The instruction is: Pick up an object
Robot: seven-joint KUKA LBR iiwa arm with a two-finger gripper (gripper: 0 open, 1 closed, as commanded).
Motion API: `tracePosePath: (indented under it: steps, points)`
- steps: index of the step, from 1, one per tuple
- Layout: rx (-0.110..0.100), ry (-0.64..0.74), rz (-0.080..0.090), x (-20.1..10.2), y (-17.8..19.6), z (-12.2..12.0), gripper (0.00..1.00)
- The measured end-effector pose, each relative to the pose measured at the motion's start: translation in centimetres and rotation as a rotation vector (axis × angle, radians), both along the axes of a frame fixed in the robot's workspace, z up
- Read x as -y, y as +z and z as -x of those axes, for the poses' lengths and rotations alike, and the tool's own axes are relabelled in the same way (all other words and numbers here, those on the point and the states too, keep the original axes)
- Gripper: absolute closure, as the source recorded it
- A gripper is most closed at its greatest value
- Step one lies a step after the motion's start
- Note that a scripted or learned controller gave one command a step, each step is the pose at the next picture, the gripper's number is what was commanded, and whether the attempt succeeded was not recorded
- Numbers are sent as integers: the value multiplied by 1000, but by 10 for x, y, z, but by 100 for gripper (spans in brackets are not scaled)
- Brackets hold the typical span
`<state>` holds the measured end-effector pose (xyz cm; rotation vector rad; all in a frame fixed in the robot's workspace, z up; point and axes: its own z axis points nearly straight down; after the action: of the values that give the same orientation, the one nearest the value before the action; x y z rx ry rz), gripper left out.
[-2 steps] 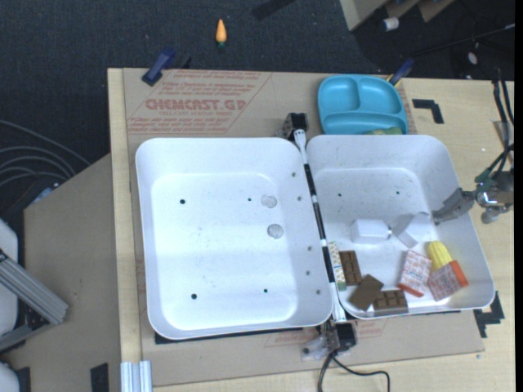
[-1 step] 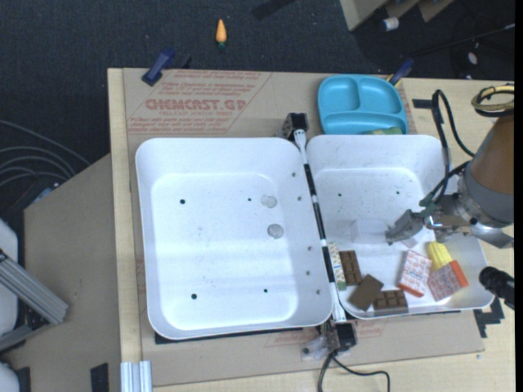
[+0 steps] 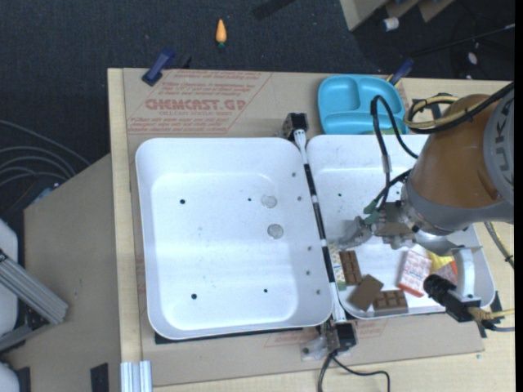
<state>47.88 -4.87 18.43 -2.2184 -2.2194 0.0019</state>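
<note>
The hand (image 3: 359,232) hangs low in the right bin (image 3: 343,170), just beyond the brown bars (image 3: 350,266) and the red-and-white packet (image 3: 414,273) lying at its near end; how far open it is cannot be told, nothing is visibly gripped, and the pick is judged not yet done.

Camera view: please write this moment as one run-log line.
two-finger gripper: over right white bin | brown rectangular bars: in bin, ungrasped

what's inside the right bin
Brown bars and a red-and-white packet lie at the right bin's near end. The arm covers its right part, so anything beneath is hidden.
</note>
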Motion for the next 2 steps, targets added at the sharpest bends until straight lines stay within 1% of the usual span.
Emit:
tracePosePath:
  steps: [1, 2]
  points:
    - [4, -2, 3, 66, 2, 0, 0]
    - [1, -1, 0, 44, -77, 0, 0]
